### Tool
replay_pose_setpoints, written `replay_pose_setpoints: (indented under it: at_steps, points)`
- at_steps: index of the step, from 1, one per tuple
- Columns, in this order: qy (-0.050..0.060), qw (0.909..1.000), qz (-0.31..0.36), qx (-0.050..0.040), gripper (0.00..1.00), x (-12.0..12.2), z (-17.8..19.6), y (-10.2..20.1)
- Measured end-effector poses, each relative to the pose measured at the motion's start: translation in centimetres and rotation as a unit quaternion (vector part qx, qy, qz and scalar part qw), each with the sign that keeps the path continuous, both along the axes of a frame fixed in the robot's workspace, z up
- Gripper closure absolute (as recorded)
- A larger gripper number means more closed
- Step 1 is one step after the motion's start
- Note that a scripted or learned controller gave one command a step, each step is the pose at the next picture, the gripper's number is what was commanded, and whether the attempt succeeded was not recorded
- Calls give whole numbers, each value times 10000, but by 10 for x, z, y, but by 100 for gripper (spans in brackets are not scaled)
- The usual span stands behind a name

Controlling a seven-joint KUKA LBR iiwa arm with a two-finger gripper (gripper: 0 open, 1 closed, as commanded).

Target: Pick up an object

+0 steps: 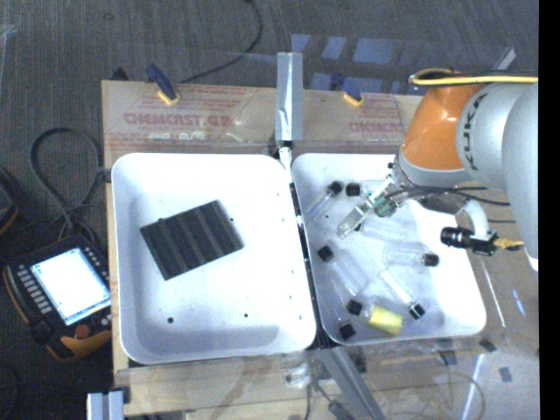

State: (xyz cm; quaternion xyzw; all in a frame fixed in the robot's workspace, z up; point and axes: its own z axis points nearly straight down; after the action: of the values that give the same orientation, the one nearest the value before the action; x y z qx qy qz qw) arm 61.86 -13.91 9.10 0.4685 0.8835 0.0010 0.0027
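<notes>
Reaching in from the right, the grey arm (490,138) with its orange band hung over the right bin (455,322), its tool (360,215) low among the clutter near the bin's upper middle. How far the tool stood open could not be told, and nothing could be seen held in it, so the pick looked not yet done; closing on an item and lifting remained.

Two white bins sat side by side on the table (192,116). The left bin (131,322) held one dark ribbed rectangular pad (192,238), lying flat and askew. The right bin held roughly five or six clear tubes (405,256) with black caps, hard to count against the white, some small loose black caps (325,254), and one yellow piece (384,321) near the front edge.
</notes>
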Motion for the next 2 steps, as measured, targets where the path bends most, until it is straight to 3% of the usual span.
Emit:
replay_pose_setpoints:
  at_steps: [1,2]
  points:
    - [-31,10000,1,5,100,2,11,1]
    - [20,9999,-103,-2,100,45,93,52]
